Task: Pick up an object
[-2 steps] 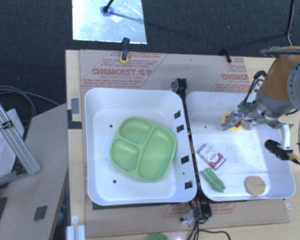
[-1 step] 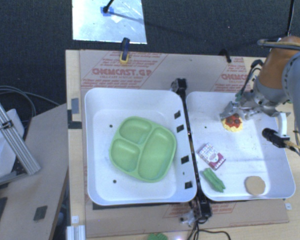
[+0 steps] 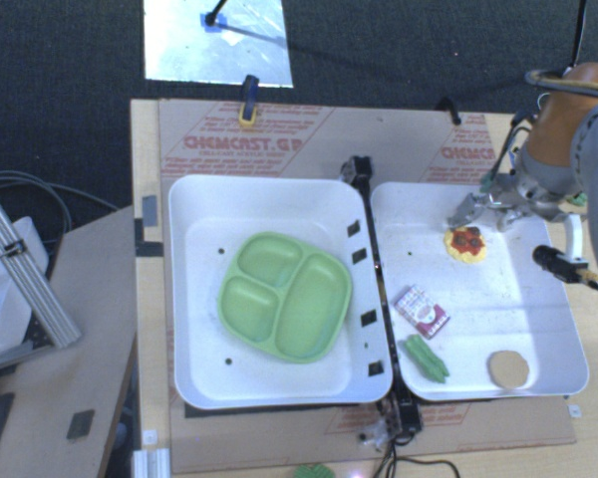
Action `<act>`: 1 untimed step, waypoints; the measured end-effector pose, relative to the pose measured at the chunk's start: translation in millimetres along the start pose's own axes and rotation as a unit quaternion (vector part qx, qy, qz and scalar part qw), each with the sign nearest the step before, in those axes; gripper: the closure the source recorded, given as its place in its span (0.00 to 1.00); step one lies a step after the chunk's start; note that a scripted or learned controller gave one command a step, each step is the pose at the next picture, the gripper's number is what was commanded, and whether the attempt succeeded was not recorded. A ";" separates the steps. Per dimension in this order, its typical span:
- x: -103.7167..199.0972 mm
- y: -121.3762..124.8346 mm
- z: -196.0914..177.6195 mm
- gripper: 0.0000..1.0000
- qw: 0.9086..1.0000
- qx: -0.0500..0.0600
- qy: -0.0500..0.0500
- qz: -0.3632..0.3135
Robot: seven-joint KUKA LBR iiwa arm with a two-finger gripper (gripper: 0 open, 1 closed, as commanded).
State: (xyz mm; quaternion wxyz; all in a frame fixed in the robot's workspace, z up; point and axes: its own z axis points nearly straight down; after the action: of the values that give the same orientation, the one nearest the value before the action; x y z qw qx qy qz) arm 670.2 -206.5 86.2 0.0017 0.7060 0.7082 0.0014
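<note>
One smooth green three-compartment plastic tray (image 3: pixel 286 296), rounded corners.

I see the divided plate (image 3: pixel 284 295) lying in the left bin (image 3: pixel 194 217). In the right bin (image 3: pixel 568 361), the pizza toy (image 3: pixel 466 244) lies toward the back, just beside the gripper (image 3: pixel 493 207). The packet (image 3: pixel 421 312) sits mid-bin, with the pea pod (image 3: pixel 427 358) in front of it and the round cookie (image 3: pixel 508 368) to the pod's right.
</note>
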 end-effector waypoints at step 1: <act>7.8 -39.1 1.3 0.00 1.000 0.003 0.000 0.002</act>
State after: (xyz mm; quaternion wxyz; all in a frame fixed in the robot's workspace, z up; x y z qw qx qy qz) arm 631.1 -198.8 84.7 -0.0002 0.7071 0.7071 -0.0002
